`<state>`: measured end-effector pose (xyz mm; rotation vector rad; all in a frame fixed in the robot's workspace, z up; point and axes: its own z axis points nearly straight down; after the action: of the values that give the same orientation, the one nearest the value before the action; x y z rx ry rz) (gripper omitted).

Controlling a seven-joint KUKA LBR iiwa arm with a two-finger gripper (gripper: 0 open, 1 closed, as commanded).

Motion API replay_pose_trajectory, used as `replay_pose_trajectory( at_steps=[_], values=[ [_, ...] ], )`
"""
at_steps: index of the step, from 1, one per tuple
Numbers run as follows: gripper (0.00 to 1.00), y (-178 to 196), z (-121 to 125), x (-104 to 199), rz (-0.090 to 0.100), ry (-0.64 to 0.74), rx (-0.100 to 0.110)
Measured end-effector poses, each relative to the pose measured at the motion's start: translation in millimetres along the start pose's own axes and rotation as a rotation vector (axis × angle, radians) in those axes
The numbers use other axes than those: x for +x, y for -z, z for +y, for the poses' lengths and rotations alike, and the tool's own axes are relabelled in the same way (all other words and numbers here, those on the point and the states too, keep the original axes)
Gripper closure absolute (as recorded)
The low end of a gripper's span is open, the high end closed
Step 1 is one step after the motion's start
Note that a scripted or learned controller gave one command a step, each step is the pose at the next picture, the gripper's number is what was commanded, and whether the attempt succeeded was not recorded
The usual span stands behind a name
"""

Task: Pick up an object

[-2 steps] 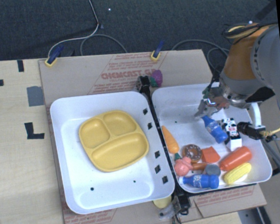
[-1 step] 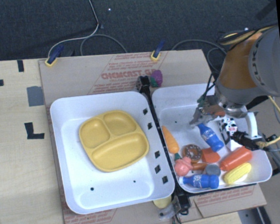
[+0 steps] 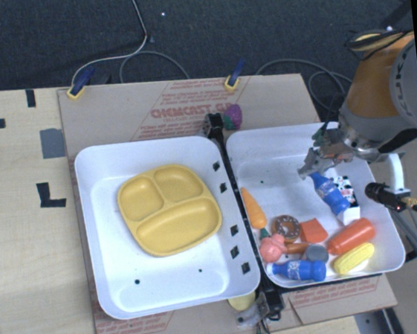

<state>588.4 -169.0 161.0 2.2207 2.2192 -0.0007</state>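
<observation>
My gripper (image 3: 318, 160) hangs over the upper right part of the right bin (image 3: 267, 152). Directly below it, and touching or nearly touching it, is a blue bottle (image 3: 333, 195), tilted with its top end toward the gripper. Whether the bottle is between the fingers is hidden by the wrist. Along the bin's lower half lie an orange carrot (image 3: 253, 208), a brown donut (image 3: 285, 227), an orange block (image 3: 313, 230), a red-orange sausage (image 3: 349, 236), a yellow corn cob (image 3: 352, 259) and a second blue bottle (image 3: 299, 270).
The left bin (image 3: 96, 168) holds a yellow divided plate (image 3: 170, 208). A purple item (image 3: 232, 115) sits on the cardboard just behind the bins. A black clip strip (image 3: 231, 197) runs between the bins. The arm's orange band (image 3: 374, 80) rises at the right.
</observation>
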Motion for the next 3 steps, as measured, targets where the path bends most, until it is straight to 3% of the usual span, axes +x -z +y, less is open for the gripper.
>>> replay_pose_trajectory(
  at_steps=[1,2,3],
  values=[
    [1.00,-23.1,14.1,10.7,0.002,0.002,0.004],
    [1.00,-4.9,-2.4,36.3,0.003,0.004,0.003],
    [1.00,55.9,-36.4,95.9,0.005,0.007,-0.002]
  ],
)
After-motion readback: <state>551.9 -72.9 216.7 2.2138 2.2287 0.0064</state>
